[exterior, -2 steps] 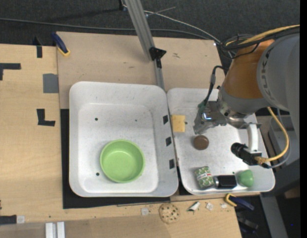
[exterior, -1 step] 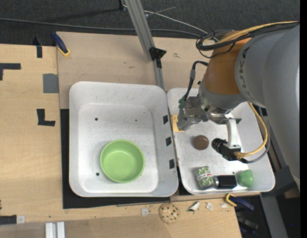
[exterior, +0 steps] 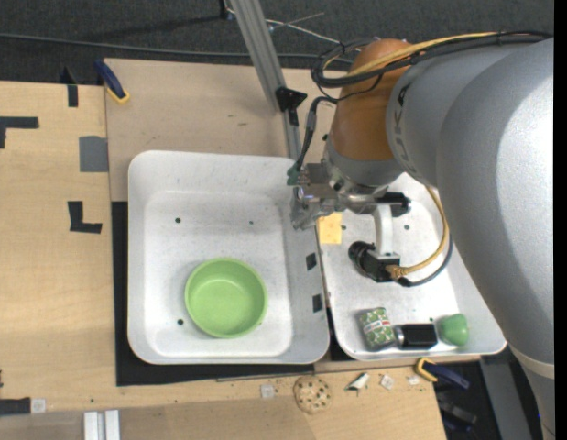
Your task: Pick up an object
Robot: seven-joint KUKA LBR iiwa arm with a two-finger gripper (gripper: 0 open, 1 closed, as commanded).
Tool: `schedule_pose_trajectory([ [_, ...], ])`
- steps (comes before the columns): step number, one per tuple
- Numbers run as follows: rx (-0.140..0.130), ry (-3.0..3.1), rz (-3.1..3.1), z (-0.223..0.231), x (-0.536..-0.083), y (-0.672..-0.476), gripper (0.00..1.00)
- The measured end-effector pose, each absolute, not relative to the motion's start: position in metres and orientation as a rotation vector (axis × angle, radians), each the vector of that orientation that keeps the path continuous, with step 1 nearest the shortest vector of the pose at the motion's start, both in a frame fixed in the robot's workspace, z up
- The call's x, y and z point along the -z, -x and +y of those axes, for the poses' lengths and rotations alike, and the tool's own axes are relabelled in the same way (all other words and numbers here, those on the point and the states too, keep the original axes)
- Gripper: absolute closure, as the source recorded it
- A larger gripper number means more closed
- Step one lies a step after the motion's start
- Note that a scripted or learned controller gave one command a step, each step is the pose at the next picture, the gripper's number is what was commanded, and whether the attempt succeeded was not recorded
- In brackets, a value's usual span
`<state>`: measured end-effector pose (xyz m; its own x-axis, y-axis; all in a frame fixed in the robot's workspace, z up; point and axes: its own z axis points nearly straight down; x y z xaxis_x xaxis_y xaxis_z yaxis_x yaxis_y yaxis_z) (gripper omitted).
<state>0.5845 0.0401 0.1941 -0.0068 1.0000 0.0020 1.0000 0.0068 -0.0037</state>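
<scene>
My gripper (exterior: 312, 211) hangs over the wall between the two bins, at the upper left corner of the right bin (exterior: 480, 337). A small yellow piece (exterior: 330, 230) shows just below and right of it; whether the gripper touches it I cannot tell. Along the near side of the right bin lie a green patterned can (exterior: 376, 327), a black block (exterior: 416, 336) and a green rounded object (exterior: 454, 329). A light green bowl (exterior: 225, 297) stands upright in the near part of the left bin (exterior: 155, 200).
The grey arm with its orange band (exterior: 361, 108) covers much of the right bin. A black cable loop (exterior: 370, 261) hangs beneath the wrist. A slanted metal pole (exterior: 260, 44) rises behind the bins. Small scraps lie on the bench by the near edge (exterior: 310, 392).
</scene>
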Motion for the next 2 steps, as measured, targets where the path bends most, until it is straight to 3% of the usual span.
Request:
schedule_pose_trajectory([
  [1,0.0,2.21,-2.228,0.0996,-0.2127,-0.6009,1.0],
  [2,-0.008,2.216,-2.222,0.0944,-0.2115,-0.5999,0.0],
])
